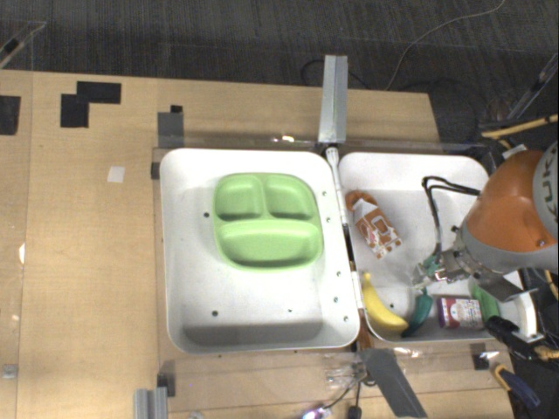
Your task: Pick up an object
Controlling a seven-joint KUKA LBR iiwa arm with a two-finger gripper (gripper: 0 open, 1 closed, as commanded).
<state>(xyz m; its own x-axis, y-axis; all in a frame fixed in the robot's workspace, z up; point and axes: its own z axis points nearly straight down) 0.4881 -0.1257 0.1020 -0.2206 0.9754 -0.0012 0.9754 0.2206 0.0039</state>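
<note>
The end effector [434,273] hangs low inside the right bin [397,168], beside the dark-labelled bottle [460,312] and just above a teal object [421,312], with the banana [382,306] a little further toward the bin's near-left corner and the snack packet [374,226] up toward its centre. How far apart its tips stand cannot be told from this slant, and nothing can be seen caught in them, so the pick looks not yet made. The green divided plate [265,219] lies in the neighbouring left bin [188,269], and what remains, probably, is closing on one item near the bottle and lifting.
</note>
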